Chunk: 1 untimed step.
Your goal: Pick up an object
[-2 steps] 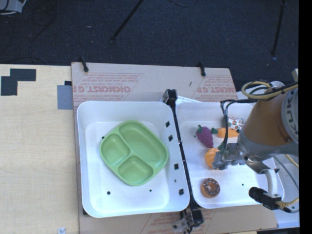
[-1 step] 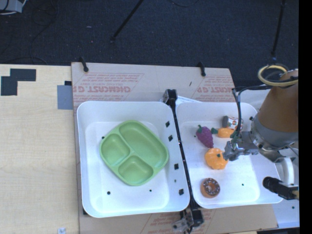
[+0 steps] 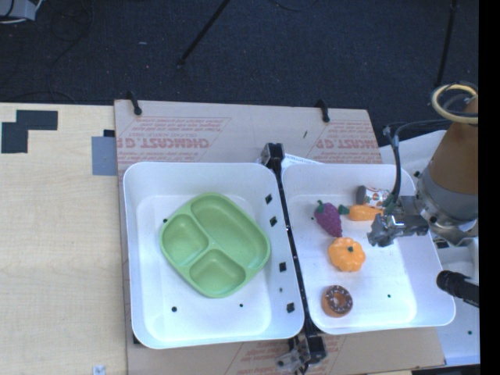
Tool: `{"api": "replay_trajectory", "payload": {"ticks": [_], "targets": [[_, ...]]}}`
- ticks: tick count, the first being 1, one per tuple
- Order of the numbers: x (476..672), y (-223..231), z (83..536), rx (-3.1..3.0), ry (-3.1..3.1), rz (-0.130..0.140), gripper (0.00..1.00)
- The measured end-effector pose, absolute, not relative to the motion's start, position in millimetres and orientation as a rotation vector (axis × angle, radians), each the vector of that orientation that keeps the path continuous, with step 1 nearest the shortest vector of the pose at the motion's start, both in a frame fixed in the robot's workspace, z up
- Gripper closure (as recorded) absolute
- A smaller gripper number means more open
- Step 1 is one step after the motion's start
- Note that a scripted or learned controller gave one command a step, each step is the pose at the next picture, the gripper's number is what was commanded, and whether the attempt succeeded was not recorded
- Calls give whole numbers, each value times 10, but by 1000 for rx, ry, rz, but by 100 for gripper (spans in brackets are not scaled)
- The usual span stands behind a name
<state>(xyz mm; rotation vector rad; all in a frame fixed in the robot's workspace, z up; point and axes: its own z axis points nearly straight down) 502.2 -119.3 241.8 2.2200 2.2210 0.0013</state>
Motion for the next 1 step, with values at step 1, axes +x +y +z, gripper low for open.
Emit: {"api": "replay_trajectory", "payload": {"ticks": [1], "targets": [[5011,-590,2323,2220,2230,-2,100]]}}
